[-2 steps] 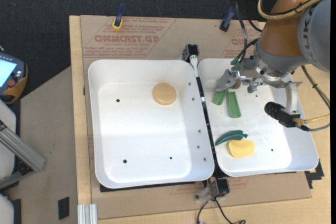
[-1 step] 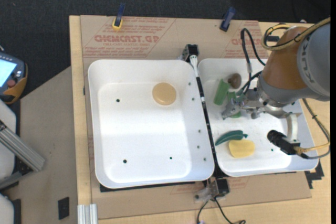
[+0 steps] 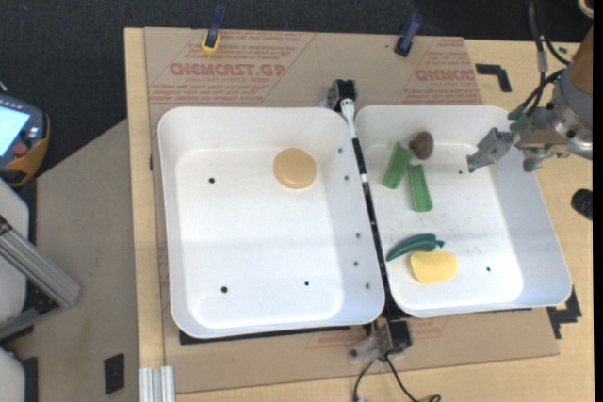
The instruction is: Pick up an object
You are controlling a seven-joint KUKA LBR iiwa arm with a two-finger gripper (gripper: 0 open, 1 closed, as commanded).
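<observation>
In the right bin [image 3: 528, 240] lie two green sticks [image 3: 407, 176] forming a V, with a small brown lump [image 3: 421, 144] at their top. Lower down, a green curved pod [image 3: 413, 246] rests against a yellow piece [image 3: 433, 267]. A tan round disc [image 3: 295, 168] sits in the left bin [image 3: 188, 231]. My gripper [image 3: 509, 154] hangs over the right bin's upper right part, open, with nothing between its fingers. It is to the right of the brown lump and apart from every object.
Both bins rest on a brown cardboard sheet [image 3: 283, 61] held by blue clamps [image 3: 409, 33] at the back edge. A black divider strip [image 3: 363, 193] runs between the bins. Cables [image 3: 537, 24] hang near the arm at the right.
</observation>
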